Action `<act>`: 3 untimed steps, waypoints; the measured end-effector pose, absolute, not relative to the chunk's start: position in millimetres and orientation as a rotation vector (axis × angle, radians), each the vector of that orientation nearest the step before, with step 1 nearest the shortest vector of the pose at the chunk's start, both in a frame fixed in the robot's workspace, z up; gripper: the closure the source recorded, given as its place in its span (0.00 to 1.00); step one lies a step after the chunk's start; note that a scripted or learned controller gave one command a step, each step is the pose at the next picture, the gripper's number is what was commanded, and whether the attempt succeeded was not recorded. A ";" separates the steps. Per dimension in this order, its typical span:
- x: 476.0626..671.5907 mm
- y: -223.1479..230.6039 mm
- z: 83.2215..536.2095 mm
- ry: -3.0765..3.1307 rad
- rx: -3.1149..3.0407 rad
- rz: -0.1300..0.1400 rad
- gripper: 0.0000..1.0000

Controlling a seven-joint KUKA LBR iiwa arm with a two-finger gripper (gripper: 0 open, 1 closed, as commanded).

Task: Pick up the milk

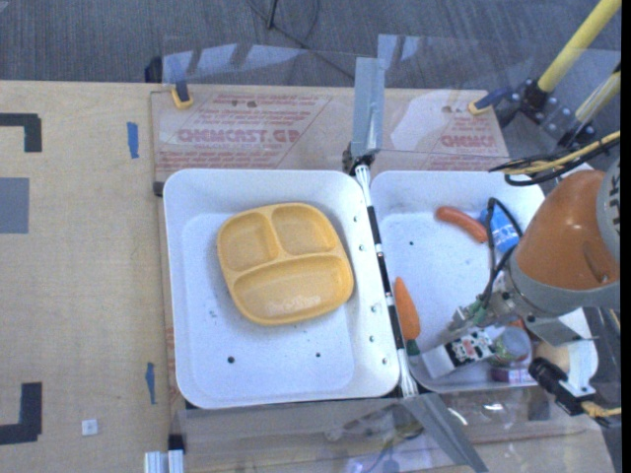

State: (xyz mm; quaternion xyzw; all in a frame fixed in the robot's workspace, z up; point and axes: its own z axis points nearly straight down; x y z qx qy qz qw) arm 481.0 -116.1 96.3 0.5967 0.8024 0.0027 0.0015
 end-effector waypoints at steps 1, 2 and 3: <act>503.9 -37.2 242.0 2.287 2.153 -0.001 1.00; 503.9 -37.2 242.0 2.286 2.153 -0.001 0.00; 558.8 -14.7 184.6 2.389 2.037 0.000 0.00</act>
